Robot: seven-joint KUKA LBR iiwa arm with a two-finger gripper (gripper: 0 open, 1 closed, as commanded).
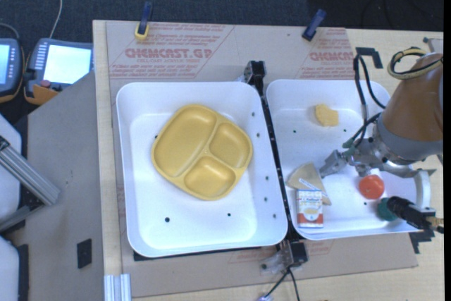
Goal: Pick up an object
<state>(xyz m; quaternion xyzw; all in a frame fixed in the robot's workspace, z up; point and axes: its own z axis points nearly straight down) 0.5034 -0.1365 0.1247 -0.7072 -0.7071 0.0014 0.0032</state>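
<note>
- Two white bins sit side by side on the bench: the left bin [137, 222] holds a yellow divided plate [202, 150], and the right bin [296, 91] holds the small things worth grabbing.
- Reaching in from the right, the arm [416, 116] hangs over the right bin, with its gripper [337, 162] low over the middle of the bin floor, pointing left.
- Whether the gripper is open or closed I cannot tell from where I stand (the grey tip is too small and blurred against the white), and nothing shows held in it.
- Closest candidate: a pale wedge-shaped piece [306, 176], just beside the gripper tip, to its left and slightly nearer. Its long side seems to run left to right, roughly in line with the reach.
- Just near of the wedge lies a small carton [311, 209], its long axis running near to far, close to the bin's near rim.
- A yellow chunk [326, 115] sits well apart, toward the far side of the bin.
- An orange-red ball [371, 186] and a dark green object [392, 209] lie to the right, beneath the arm.
- My guess is the wedge is the pick, needing only a small shift left and toward the near side.
</note>
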